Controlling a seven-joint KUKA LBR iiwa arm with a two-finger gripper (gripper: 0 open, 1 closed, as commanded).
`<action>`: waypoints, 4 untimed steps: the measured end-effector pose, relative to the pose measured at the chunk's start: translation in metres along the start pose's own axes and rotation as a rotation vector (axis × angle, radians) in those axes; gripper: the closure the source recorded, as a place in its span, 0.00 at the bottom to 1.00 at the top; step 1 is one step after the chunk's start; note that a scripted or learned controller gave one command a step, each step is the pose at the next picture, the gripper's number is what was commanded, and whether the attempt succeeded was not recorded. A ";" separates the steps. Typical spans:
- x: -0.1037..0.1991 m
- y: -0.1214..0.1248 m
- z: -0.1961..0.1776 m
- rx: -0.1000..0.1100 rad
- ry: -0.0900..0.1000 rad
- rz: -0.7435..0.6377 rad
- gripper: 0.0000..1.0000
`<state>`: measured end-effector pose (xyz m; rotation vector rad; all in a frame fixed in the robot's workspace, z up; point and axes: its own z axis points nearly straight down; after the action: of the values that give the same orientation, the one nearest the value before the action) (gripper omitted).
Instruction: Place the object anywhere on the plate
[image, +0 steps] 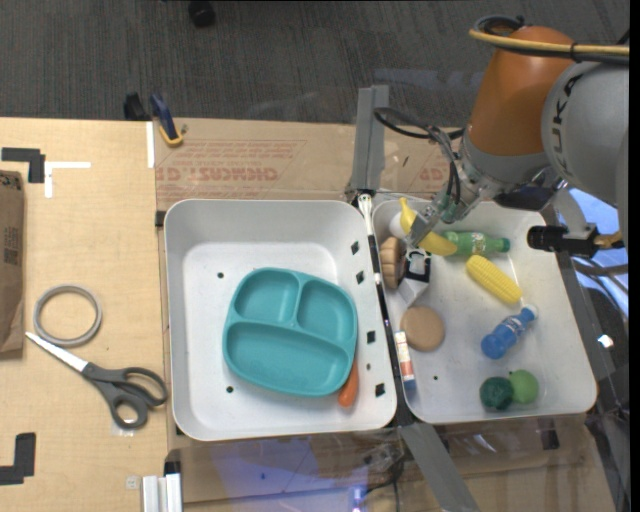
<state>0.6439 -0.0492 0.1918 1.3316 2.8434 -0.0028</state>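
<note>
Seen from above: the robot's jaws (437, 218) hang over crowded toy food in the right bin (560, 400) (grip state cannot be told). The teal plate (290, 333) waits in the left bin (200, 300). Tight clutter risks a missed or double pick.

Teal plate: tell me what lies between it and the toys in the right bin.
The two bins' adjoining walls run between the teal plate and the toys. An orange carrot-like piece lies against the plate's lower right edge. The claw is above the yellow banana.
</note>
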 end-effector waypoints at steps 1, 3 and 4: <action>0.084 -0.006 -0.080 -0.001 0.001 -0.014 1.00; 0.215 -0.035 -0.165 0.000 0.002 -0.196 1.00; 0.270 0.009 -0.119 0.001 0.002 -0.323 1.00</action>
<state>0.4781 0.1643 0.3107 0.8580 3.0232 -0.0032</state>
